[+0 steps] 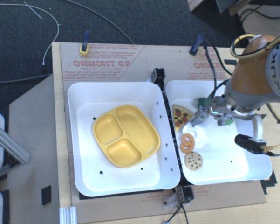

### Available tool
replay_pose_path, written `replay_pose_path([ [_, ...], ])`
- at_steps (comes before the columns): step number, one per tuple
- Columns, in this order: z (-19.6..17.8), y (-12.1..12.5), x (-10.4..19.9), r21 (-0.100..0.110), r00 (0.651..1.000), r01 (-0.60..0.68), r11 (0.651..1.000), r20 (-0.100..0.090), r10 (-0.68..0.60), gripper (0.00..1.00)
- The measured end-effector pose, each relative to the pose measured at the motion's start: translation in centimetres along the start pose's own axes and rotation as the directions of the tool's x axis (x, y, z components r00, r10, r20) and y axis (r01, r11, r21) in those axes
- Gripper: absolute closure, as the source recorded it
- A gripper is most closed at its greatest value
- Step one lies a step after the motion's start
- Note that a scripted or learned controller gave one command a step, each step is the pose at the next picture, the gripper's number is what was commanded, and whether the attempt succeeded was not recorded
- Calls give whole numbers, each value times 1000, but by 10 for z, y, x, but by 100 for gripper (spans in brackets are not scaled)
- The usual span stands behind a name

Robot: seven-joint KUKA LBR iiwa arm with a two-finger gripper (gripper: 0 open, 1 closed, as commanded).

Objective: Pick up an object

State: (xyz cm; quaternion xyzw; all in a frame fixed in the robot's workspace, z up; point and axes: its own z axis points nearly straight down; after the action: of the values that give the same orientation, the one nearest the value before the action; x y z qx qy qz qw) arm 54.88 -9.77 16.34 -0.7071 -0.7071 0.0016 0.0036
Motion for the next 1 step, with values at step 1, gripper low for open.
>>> replay_pose_path([
  [1,51,-7,-7,0,1000,-1,1000,0,1,0],
])
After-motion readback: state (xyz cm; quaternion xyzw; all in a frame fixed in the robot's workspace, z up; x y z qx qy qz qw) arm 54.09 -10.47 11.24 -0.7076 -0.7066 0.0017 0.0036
